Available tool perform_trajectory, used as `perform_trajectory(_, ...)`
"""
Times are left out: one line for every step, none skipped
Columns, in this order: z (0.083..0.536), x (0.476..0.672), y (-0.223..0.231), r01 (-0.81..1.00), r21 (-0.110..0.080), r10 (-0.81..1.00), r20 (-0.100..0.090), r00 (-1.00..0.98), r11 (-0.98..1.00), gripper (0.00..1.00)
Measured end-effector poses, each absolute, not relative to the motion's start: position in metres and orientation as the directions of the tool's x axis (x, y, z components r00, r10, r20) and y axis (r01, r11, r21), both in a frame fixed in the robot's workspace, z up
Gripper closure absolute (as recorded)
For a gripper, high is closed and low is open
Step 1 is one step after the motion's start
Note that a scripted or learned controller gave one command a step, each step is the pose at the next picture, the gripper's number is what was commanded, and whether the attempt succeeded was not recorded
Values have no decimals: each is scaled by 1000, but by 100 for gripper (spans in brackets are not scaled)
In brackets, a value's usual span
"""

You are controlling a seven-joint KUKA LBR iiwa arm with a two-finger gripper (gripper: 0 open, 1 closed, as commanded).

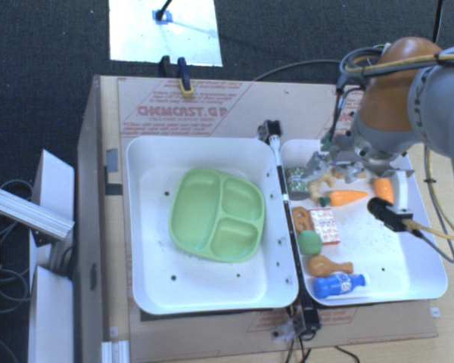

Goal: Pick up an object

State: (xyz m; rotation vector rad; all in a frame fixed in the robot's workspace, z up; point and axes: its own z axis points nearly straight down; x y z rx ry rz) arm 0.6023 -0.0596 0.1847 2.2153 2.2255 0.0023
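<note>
Jaws over pale toy [327,180]

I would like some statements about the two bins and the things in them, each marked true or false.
1. The green divided tray lies in the left bin. True.
2. The blue bottle lies at the far end of the right bin. False: it lies at the near end, by the front rim.
3. The carrot lies in the right bin. True.
4. The pincer is over the left bin. False: it is low over the far part of the right bin.
5. The green ball rests on the green tray. False: it is in the right bin, near the divider.
</note>
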Motion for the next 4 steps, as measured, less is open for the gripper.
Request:
perform_trajectory(106,634,-97,1000,18,1000,-7,-1,1,0)
perform_trajectory(85,624,-122,1000,2,1000,-1,-2,2,0)
perform_trajectory(101,616,-133,1000,2,1000,-1,-2,2,0)
perform_trajectory(107,653,-143,1000,3,1000,-1,-4,4,0)
